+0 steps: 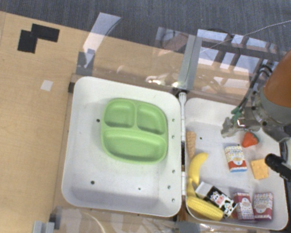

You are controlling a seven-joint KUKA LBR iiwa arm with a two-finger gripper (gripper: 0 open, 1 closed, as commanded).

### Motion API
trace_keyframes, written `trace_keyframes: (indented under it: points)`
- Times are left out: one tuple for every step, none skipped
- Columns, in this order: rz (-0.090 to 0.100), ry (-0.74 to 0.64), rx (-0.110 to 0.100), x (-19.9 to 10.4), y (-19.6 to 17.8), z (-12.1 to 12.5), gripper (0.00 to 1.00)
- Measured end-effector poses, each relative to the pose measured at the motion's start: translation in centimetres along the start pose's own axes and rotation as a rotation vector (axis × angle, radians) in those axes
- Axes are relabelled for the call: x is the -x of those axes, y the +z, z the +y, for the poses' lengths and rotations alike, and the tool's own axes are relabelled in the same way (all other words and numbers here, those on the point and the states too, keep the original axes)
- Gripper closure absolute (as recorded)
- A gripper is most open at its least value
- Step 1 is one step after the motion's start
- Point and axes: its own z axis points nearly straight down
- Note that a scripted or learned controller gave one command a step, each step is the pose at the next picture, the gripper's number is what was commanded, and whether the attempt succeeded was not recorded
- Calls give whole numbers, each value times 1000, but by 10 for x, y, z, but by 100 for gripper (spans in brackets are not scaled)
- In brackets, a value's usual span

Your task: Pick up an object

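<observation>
**Over the right bin, nothing in hand yet**

I hang over the upper part of the right bin, my gripper low near its floor and the arm slanting in from the right. Whether my fingers stand wide or narrow I cannot tell; the wrist hides the gap, and I see nothing between them.

The things I might take all lie in this bin. An orange-red piece sits just beside me on the right. A small carton lies just below me, a yellow cracker beyond it. Farther down are a banana, a corn cob, a black-and-white box and two red cartons. The left bin bears a green divided plate.

I judge this the approach step. Next I must choose one thing, probably the orange-red piece or the small carton, centre on it, descend, close and lift.
</observation>
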Motion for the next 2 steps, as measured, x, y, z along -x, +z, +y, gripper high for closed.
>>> trace_keyframes:
  points:
    - [0,0,-1,0,1,0,0]
    - [-4,-159,5,63,98,-30,0]
